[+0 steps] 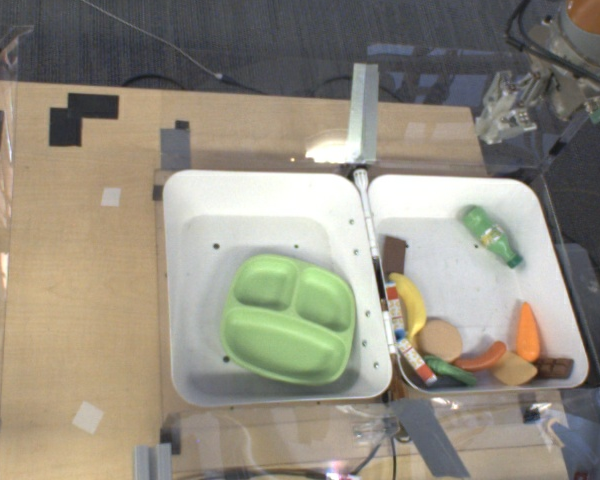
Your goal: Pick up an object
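Toward the right bin's (555,268) far side, green bottle (492,235) lying diagonally (cap toward near-right); gripper (508,110) state indiscernible.

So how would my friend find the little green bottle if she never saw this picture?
Look at the two white bins and pick the right bin, the one full of toy food. Most toys crowd its near edge, but the green bottle lies alone toward the far corner. It is the one green thing there with a pale label.
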`<state>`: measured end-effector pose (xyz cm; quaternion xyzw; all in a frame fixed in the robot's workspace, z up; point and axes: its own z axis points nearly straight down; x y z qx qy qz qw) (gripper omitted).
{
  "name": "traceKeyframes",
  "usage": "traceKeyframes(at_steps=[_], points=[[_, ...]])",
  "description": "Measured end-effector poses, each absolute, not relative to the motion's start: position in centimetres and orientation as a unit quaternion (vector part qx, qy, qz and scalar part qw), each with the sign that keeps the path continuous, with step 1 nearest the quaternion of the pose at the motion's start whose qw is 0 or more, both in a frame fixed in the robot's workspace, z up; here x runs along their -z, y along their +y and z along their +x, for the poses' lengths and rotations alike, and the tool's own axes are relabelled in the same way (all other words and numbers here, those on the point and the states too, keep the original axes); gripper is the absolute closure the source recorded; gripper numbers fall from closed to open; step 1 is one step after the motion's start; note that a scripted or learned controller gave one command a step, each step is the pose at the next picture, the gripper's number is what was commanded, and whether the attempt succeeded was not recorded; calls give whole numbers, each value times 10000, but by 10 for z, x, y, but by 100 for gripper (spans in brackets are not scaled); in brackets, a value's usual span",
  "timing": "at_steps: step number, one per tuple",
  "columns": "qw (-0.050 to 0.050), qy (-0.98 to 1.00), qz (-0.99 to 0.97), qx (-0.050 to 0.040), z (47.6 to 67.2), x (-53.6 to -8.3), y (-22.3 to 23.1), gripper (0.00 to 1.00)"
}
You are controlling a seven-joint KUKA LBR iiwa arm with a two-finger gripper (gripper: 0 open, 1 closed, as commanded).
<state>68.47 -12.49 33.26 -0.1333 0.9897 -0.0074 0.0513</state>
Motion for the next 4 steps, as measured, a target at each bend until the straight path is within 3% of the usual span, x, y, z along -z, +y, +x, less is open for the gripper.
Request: traceKeyframes(at_steps=[1, 4], points=[[39, 9876, -1569, 13, 670, -282, -190, 100], [248, 9869, -1596, 61, 678, -328, -185, 100]])
